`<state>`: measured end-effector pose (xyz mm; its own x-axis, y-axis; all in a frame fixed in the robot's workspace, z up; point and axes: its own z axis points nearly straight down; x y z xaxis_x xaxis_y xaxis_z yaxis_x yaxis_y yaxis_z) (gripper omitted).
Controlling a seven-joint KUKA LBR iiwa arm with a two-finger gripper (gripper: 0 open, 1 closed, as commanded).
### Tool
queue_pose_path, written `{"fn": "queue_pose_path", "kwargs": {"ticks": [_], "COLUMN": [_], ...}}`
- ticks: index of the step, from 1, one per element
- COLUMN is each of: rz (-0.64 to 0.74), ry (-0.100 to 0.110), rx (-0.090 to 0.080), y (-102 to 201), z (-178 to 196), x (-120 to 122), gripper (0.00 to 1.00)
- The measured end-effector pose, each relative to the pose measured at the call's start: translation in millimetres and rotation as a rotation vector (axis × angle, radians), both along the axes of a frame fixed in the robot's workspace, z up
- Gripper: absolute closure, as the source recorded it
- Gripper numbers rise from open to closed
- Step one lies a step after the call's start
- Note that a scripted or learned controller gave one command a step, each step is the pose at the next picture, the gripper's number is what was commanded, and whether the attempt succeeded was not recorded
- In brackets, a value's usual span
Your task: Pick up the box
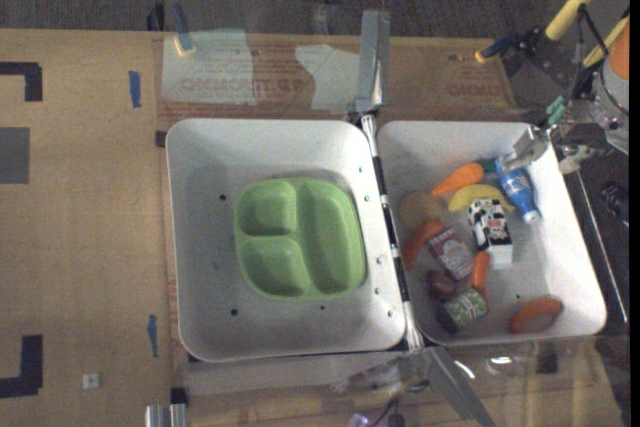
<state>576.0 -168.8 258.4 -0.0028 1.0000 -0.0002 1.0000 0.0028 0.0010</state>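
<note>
The step in hand looks like the approach, before any grasp. The pincer hangs over the far right corner of the right bin, just above a blue bottle; whether it is parted or closed I cannot tell at this size, and nothing shows between its tips. The box, a small carton printed in black and white, stands near the middle of that bin, just near-left of the bottle. A yellow banana and an orange carrot lie on its far side, a red-labelled packet to its left, and a second carrot-like piece touches its near edge. The left bin carries a green divided plate. The next move probably calls for shifting the pincer near and left until centred over the carton, then descending between the crowding items.
</note>
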Motion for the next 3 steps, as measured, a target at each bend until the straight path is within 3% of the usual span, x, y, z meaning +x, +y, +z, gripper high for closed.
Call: {"fn": "queue_pose_path", "kwargs": {"ticks": [1, 2, 3], "rz": [0.104, 0.097, 0.238], "ry": [0.001, -0.002, -0.002], "rx": [0.000, 0.000, -0.001], "y": [83, 79, 134], "z": [-74, -64, 96], "x": [-33, -32, 1], "gripper": [0.00, 1.00, 1.00]}}
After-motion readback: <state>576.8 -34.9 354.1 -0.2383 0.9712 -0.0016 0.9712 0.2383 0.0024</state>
